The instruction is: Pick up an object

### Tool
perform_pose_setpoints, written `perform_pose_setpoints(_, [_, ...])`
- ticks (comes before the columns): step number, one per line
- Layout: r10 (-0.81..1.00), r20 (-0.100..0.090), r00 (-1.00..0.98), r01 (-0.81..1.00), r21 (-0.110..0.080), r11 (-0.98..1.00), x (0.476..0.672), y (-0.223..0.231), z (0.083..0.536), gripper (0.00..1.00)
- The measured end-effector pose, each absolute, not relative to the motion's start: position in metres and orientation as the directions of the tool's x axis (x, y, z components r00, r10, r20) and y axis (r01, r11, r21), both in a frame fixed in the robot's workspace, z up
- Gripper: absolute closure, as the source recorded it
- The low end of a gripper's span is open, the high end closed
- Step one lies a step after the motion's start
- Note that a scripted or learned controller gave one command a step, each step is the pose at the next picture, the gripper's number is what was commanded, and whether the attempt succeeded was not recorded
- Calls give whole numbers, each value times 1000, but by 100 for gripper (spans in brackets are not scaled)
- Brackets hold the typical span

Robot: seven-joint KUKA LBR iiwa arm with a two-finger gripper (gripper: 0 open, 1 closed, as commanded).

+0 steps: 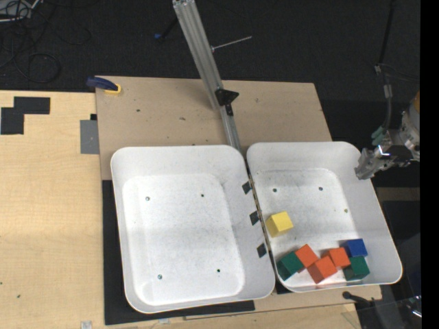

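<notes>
Blocks are the only candidates for picking, and all lie in the right bin (302, 157), well down and to the left of the end effector (376, 160), which hangs at that bin's upper right rim. Farthest left of it sits the left bin (137, 163) on the worktop (171, 112). Nearer comes a yellow block (279, 223), standing alone, then a tight cluster: green block (290, 264), two orange blocks (322, 267), a blue block (355, 247) and another green block (357, 269). Whether the end effector is open or closed I cannot tell; nothing visible sits in it. Judged from here, descending into the cluster risks the fingers landing on neighbouring blocks and closing on nothing, or nudging them against the wall.
</notes>
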State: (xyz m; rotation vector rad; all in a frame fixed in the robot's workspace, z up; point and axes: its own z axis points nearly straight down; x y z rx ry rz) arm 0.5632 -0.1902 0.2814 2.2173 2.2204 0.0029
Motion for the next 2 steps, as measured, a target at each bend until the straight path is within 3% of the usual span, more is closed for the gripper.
perform_pose_setpoints(1, [1000,2,-4,1000,-1,4,577,-139,284,100])
perform_pose_setpoints(2, [1000,2,-5,1000,-3,5,577,-84,274,100])
